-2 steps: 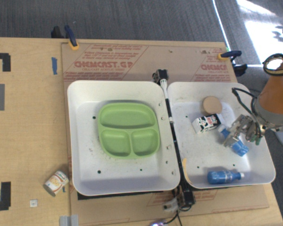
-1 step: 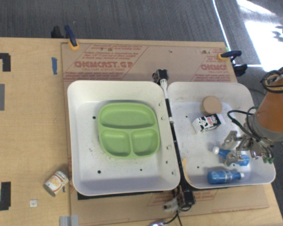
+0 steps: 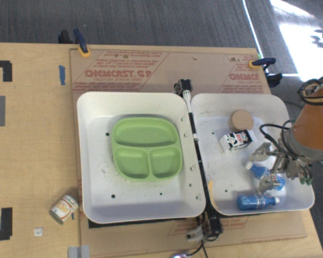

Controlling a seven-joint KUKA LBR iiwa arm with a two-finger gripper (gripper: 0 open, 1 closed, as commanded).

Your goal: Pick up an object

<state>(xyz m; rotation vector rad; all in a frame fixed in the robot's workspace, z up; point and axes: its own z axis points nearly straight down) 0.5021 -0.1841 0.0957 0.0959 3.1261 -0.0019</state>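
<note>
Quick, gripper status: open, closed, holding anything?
Two-finger gripper: open, fingers spread over a small blue-and-white packet in the right white bin; nothing held.

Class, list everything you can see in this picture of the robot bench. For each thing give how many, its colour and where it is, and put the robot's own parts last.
white bins: 2, white, side by side on the bench
divided plate: 1, green, three compartments, in the left bin
round disc: 1, tan, upper part of the right bin
small carton: 1, black and white, right bin, just below the disc
bottle: 1, blue, lying along the right bin's near edge
blue item: 1, blue and white, right bin, by the gripper
small box: 1, tan and white, on the bench outside the left bin
clamps: 2, at the cardboard sheet's far corners
gripper: 1, metal, over the right bin
arm: 1, orange band showing, at right
</note>
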